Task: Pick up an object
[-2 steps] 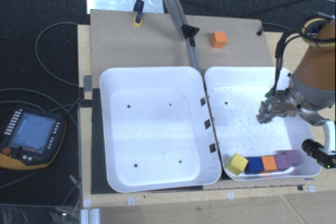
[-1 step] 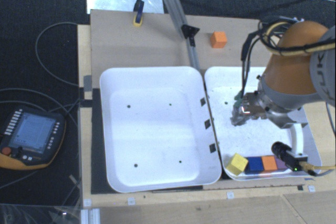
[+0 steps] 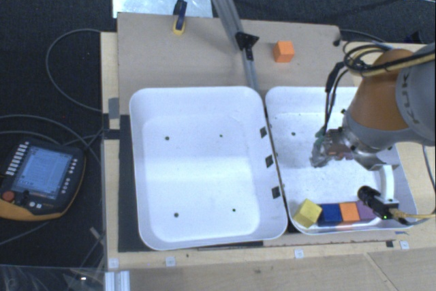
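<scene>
I am looking down on the counter [image 3: 204, 51], a tan board that is carrying two shallow white bins side by side. The left bin [image 3: 204, 167] is sitting nearer the middle of my view, and the right bin [image 3: 300, 119] is touching it along a shared edge marked by small black clips. The arm [image 3: 385, 105] is reaching in from the right, its orange band showing above the wrist, and it is hanging over the right bin. The pincer [image 3: 325, 150] is pointing down toward that bin's floor near its middle; it is too blurred and too shadowed for me to tell how it is set, and I am seeing nothing clearly in its grip.

A slanted grey pole [image 3: 225, 3] is crossing the top of the counter toward the bins' junction. Off the counter at the left, the teach pendant [image 3: 37, 177] is lying on the dark floor with its cable looping around it.

Along the right bin's near wall, four blocks are lying in a row, each touching the next: a yellow block [image 3: 308, 212], a blue block [image 3: 332, 214], an orange block [image 3: 349, 212] and a purple block [image 3: 366, 212]. They are resting well apart from the pincer. A second orange cube [image 3: 284, 51] is sitting on the bare counter beyond the right bin. A small yellow-and-blue clamp [image 3: 180, 17] is standing near the counter's far edge.
</scene>
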Action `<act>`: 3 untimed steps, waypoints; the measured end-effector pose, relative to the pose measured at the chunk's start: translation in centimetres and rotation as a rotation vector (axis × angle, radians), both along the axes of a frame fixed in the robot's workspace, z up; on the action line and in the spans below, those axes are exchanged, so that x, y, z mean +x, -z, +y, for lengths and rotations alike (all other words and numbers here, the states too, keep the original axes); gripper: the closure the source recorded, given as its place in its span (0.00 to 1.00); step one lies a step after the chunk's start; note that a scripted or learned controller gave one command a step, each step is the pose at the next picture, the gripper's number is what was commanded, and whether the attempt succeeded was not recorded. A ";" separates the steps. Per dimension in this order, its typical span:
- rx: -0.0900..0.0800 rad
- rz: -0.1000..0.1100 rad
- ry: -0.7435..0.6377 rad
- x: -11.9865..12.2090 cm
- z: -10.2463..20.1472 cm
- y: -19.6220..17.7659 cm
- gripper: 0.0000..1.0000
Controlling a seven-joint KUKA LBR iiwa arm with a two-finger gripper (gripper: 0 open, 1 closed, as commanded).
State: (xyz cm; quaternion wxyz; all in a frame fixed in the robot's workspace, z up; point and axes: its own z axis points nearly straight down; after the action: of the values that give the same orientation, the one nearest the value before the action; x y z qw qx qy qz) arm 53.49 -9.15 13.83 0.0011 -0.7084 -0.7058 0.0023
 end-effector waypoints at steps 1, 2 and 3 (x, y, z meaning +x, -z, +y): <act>0.003 -0.008 -0.009 -3.9 2.6 -5.4 1.00; 0.004 -0.007 -0.015 -3.3 8.5 -6.1 1.00; 0.002 -0.011 -0.012 -3.2 8.2 -7.2 1.00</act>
State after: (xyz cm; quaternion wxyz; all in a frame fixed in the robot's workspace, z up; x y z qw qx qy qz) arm 50.28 -1.00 21.03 -0.0018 -0.7042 -0.7099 -0.0023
